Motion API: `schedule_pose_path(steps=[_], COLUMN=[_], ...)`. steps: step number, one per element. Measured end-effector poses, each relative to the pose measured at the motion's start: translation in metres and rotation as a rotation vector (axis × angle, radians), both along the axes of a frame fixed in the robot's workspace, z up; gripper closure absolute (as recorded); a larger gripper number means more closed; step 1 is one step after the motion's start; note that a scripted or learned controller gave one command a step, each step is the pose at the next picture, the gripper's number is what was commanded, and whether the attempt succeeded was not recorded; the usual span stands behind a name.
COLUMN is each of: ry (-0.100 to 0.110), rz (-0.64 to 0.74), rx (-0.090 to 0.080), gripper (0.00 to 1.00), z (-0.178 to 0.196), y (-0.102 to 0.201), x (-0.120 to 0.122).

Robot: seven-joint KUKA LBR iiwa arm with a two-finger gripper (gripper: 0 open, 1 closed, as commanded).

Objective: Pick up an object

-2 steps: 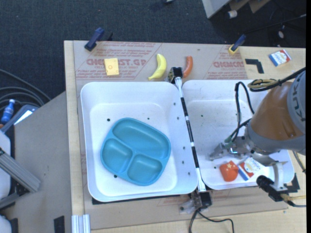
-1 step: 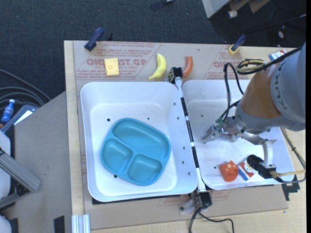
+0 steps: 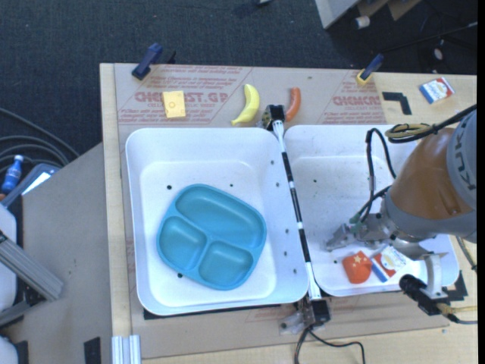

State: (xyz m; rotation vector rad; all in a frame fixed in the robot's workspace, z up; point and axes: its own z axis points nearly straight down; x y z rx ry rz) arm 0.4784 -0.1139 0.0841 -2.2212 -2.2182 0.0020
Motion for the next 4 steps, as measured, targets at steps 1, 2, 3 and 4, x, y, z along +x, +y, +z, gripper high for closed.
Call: schedule_pose_path(steps=[1,2,3,4], ry=[-0.001,0.0,-0.003,-0.003], rz=[0.001,0.002,0.003,0.003], rx=[0.0,0.001,-0.001,-0.002], gripper=[0.0,0.0,0.0,1.0], z=[0.0,0.0,0.001,0.01], y=[-0.003,0.018,0.023,0.023], x=[0.0,0.0,0.083,0.083])
